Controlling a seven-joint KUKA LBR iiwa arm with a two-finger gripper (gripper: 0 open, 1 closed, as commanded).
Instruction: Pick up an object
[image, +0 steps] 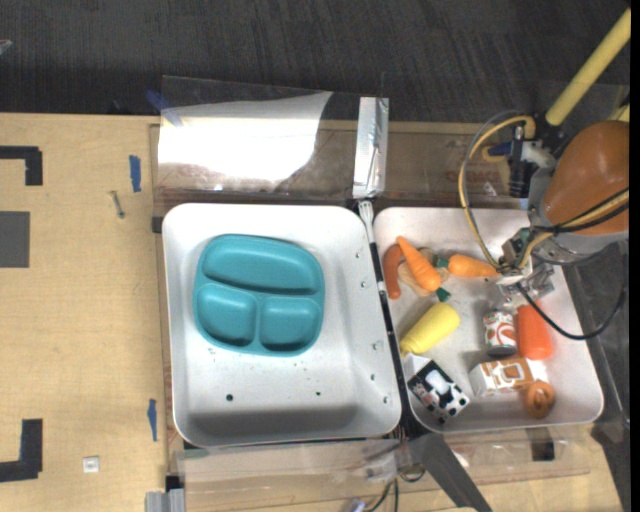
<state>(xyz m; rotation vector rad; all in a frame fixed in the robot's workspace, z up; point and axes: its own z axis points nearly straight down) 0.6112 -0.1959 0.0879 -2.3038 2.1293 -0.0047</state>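
Two white bins (372, 330) sit on a tan bench (80, 300); the hand's (520, 268) opening cannot be told.

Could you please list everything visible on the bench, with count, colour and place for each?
Left bin: one, white, left of the divide.
Divided plate: one, teal, three compartments, in the left bin.
Right bin: one, white, right of the divide.
Toy carrots: about three, orange, upper part of the right bin.
Yellow toy: one, yellow, middle of the right bin.
Black-and-white toy: one, near front edge of the right bin.
Orange and white toys: several, exact count unclear, right side of the right bin.
Bench: one, tan, under both bins.
Arm: one, orange band, above the right bin.
Gripper: one, over the right bin's upper area.
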